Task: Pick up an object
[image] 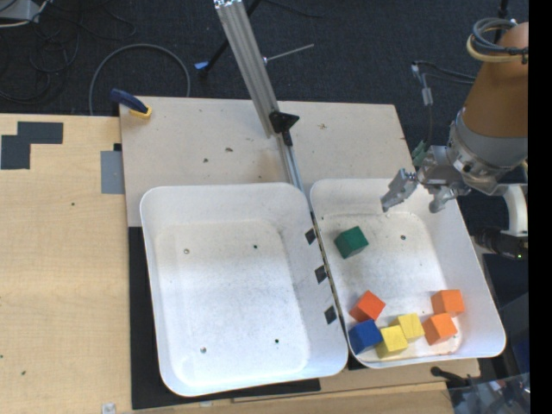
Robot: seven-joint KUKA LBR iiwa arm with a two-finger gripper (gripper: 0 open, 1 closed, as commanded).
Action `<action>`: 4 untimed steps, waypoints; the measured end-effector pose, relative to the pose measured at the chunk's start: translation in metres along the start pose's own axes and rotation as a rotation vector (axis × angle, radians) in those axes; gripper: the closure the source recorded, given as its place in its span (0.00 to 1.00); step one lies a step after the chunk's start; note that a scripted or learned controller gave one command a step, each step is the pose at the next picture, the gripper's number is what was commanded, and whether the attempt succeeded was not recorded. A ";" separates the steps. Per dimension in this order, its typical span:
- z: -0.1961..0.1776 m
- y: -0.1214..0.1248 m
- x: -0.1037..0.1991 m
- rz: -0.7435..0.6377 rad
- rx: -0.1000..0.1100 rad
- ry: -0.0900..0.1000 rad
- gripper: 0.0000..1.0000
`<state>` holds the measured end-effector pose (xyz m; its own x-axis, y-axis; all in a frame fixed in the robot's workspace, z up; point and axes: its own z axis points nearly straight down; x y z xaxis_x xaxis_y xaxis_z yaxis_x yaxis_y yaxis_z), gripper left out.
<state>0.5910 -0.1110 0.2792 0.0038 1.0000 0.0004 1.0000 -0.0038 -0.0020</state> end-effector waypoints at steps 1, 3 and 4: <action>0.013 0.037 0.039 -0.007 -0.001 0.000 0.00; 0.189 0.025 0.014 -0.003 -0.002 0.000 0.00; 0.178 0.025 0.013 0.003 -0.001 0.001 1.00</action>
<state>0.6157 -0.0985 0.1009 0.0069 1.0000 0.0011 1.0000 -0.0069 -0.0009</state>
